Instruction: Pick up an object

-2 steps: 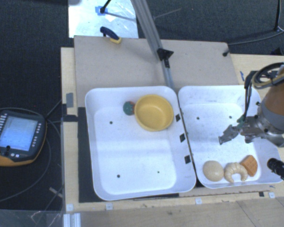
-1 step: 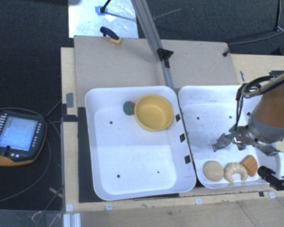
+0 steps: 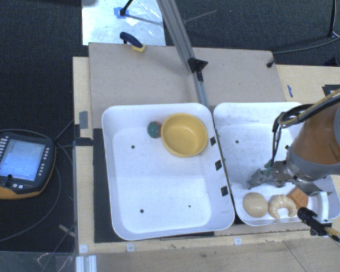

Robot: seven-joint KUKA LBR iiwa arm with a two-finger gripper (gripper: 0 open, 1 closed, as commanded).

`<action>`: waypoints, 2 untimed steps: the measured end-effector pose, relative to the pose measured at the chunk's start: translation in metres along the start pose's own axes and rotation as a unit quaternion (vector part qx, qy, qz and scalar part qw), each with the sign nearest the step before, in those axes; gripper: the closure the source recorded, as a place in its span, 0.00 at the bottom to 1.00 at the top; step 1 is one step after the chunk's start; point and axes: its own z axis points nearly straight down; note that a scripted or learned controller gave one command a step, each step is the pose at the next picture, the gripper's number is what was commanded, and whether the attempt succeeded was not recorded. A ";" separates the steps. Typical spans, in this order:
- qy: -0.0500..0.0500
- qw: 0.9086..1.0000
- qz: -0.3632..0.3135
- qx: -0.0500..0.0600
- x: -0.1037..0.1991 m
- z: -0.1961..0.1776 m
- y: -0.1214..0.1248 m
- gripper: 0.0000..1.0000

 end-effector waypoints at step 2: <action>-0.001 1.000 0.000 -0.004 -0.003 -0.069 -0.006 1.00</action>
